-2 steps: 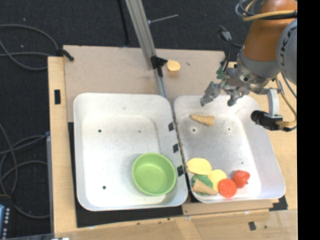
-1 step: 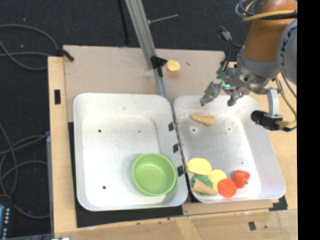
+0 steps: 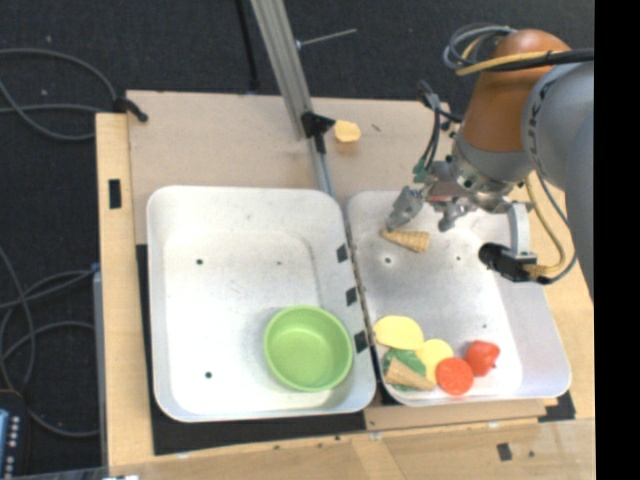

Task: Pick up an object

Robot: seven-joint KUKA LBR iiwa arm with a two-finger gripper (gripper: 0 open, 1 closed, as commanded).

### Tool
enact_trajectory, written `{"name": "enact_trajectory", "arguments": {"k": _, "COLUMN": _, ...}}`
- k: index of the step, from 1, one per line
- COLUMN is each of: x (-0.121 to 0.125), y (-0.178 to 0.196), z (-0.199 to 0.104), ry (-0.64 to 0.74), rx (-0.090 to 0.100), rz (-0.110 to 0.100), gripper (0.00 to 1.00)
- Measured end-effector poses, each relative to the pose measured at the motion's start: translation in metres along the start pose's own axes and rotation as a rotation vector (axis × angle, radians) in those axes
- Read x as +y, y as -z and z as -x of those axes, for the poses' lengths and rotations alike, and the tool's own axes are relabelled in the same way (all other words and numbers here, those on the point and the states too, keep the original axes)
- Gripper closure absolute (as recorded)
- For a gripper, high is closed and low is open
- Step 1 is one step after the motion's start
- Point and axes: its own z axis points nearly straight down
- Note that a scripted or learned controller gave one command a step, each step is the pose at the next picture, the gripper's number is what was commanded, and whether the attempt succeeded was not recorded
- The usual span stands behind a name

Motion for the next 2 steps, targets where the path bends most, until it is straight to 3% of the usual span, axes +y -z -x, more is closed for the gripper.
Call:
{"name": "enact_trajectory", "arguments": {"k": 1, "x": 0.007, "y": -0.052, "z": 0.008, "ry": -0.003, "rx": -0.001, "rz": 0.0, "gripper": 0.0}}
{"name": "enact_trajectory", "arguments": {"k": 2, "x": 0.012, "y": -0.077, "z": 0.01, "ry": -0.003, "rx": -0.002, "rz": 0.02, "gripper": 0.0}}
